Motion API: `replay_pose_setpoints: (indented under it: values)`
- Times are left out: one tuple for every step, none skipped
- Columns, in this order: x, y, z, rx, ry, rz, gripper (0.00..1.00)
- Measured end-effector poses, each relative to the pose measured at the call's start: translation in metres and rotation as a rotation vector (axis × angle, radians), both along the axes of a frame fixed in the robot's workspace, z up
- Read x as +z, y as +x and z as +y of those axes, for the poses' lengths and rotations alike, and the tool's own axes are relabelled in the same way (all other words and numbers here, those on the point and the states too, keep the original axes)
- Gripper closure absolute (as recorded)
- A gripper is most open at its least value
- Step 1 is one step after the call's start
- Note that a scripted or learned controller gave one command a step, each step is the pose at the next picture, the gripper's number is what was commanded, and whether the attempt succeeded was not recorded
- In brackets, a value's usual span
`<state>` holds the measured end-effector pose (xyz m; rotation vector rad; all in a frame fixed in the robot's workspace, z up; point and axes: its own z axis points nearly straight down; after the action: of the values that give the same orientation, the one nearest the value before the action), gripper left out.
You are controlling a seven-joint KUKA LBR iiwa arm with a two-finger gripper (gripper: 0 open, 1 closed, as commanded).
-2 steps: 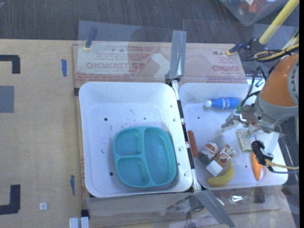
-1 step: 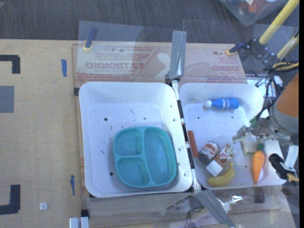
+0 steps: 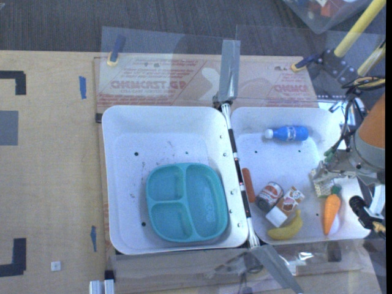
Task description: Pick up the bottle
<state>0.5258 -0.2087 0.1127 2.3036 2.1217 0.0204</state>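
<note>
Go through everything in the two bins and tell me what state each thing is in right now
Bottle: on its side, cap on, far end of right bin, free of the gripper.
Tray: flat in left bin, compartments bare.
Can: tipped over beside the carton.
Carton: lying down.
Banana: unpeeled, flat on the floor.
Carrot: flat, leafy end toward the gripper.
Gripper: low over the right bin, above the carrot.

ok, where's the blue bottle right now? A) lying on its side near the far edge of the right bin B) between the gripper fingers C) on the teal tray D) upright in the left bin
A: the blue bottle lies on its side near the far edge of the right bin, cap toward the left bin, well apart from the gripper, which hovers by the carrot.
</note>
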Motion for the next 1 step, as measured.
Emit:
replay_pose_setpoints:
  values:
    - [-0.0003, -0.0008, -0.0016, -0.002, -0.003, 0.001, 0.00]
